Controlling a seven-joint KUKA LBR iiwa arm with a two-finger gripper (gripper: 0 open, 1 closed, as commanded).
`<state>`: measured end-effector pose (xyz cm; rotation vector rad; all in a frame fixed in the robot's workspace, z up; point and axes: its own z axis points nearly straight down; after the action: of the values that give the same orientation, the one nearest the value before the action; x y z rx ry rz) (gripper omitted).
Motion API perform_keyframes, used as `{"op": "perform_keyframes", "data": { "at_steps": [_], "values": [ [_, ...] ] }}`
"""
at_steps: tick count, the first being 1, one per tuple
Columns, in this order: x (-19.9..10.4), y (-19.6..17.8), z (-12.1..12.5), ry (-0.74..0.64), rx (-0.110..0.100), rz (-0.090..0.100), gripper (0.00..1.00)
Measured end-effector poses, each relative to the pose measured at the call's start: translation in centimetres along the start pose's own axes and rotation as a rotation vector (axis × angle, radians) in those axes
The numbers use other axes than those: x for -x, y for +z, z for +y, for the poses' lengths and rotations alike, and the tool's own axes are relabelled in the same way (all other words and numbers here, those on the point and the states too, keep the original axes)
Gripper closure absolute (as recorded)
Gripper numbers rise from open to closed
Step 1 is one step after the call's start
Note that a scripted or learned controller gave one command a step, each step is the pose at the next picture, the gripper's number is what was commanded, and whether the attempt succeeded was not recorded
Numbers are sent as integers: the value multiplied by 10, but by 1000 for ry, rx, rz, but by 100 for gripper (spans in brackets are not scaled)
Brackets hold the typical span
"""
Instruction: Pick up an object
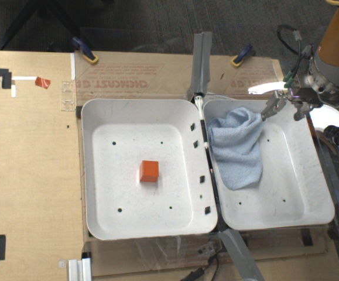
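Wooden surface (28,174) carries two white bins side by side, with dark carpet beyond at twelve o'clock. Left bin (99,215) holds an orange block (149,171) near its middle; right bin (298,209) holds a blue towel (237,148) bunched toward nine o'clock. At the towel's two o'clock corner sits the claw (274,105), apparently pinching a raised fold. Lifting seems underway, not finished; most cloth lies on the bin floor.
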<state>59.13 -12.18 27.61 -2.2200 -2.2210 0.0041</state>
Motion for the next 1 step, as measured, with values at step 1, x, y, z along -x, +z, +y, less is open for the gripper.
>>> {"op": "perform_keyframes", "data": {
  "at_steps": [1],
  "values": [
    [-4,96,-32,60,0,1,0]
  ]
}}
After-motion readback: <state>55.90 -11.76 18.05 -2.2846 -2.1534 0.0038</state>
